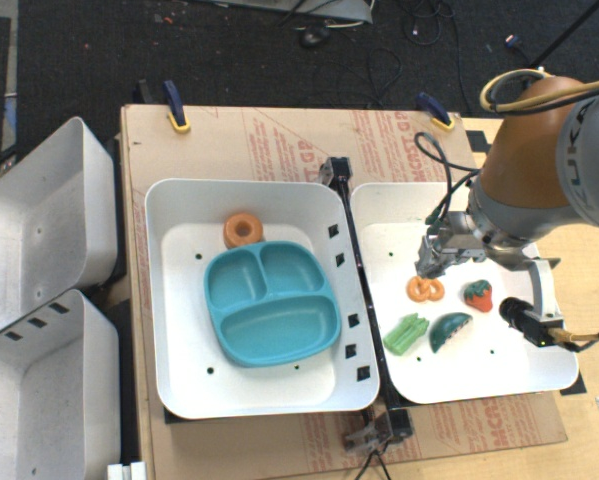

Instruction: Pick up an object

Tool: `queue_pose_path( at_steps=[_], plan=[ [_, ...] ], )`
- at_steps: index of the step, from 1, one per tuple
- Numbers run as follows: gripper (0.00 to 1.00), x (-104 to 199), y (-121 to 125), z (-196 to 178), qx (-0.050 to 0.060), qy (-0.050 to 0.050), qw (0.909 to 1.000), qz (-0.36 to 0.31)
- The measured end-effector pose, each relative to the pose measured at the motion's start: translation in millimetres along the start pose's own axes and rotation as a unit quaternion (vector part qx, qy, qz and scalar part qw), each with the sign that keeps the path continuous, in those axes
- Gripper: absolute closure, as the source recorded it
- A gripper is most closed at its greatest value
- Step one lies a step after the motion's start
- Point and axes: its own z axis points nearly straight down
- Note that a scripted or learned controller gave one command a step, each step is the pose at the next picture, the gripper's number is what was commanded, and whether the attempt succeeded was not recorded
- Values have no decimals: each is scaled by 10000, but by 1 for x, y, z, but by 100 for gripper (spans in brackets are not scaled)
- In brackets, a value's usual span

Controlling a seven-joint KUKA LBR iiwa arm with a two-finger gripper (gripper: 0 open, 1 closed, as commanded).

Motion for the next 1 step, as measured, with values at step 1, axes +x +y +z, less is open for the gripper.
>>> queue_pose_path(
  at_steps=[1],
  plan=[
    [100,54,6,5,-4,2,10000,-7]
  ],
)
